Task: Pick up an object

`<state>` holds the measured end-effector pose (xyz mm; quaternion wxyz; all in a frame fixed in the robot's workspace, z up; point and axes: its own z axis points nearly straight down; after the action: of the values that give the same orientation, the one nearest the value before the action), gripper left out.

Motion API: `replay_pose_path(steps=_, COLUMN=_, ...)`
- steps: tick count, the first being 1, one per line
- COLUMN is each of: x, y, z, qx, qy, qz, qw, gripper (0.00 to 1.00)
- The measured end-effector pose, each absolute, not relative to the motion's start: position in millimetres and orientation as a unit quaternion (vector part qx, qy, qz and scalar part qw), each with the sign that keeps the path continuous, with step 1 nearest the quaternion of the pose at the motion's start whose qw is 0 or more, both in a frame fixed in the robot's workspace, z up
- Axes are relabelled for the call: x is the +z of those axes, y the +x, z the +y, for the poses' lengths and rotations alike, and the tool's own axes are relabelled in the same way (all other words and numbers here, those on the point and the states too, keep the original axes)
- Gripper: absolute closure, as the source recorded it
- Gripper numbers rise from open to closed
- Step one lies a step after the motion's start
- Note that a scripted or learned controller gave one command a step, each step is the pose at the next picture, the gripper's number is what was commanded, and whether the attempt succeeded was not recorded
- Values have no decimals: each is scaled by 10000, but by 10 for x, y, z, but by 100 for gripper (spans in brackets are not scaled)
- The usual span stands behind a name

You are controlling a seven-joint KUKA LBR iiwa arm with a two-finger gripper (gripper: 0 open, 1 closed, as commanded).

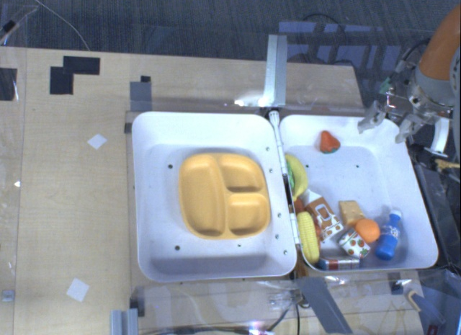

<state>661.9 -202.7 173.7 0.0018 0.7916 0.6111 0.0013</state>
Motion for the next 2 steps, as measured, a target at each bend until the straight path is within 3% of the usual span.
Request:
replay_pose_path(steps=1, x=1743, y=6621, z=-2031, qx=15, qy=7914, qz=6112, qw=25, gripper=0)
replay_pose_path(steps=2, x=1303, y=6707, z=-1955, qx=15, qy=7346, qz=6784, qw=25, gripper=0)
